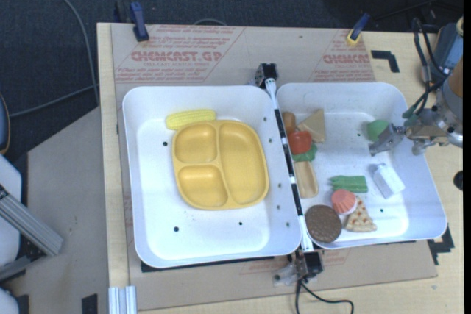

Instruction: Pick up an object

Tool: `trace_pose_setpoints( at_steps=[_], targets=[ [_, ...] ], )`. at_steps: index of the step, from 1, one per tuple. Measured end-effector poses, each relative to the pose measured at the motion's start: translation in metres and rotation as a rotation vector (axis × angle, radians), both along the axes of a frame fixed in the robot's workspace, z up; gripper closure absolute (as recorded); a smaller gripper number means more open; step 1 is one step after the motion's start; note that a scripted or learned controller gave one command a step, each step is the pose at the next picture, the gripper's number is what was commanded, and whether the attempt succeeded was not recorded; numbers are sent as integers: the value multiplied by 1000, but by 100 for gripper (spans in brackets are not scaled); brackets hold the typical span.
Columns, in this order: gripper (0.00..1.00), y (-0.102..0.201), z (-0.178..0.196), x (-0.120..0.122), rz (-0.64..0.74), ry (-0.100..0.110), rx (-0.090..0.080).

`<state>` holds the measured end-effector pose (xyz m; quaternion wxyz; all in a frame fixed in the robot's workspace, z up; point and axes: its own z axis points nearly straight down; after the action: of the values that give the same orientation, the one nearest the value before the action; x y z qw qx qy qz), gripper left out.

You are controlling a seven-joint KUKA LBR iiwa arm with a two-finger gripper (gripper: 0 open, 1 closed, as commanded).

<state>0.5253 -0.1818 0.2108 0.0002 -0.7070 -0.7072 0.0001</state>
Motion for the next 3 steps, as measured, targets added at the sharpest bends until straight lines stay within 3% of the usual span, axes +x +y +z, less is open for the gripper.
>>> trace_pose_setpoints(
  at_steps=[1,2,3],
  targets=[
    [0,52,-94,64,1,0,1],
    [0,61,-123,-42,-2,-11,-5],
    [100,60,-111,-40,-4,-20,-10]
  ],
)
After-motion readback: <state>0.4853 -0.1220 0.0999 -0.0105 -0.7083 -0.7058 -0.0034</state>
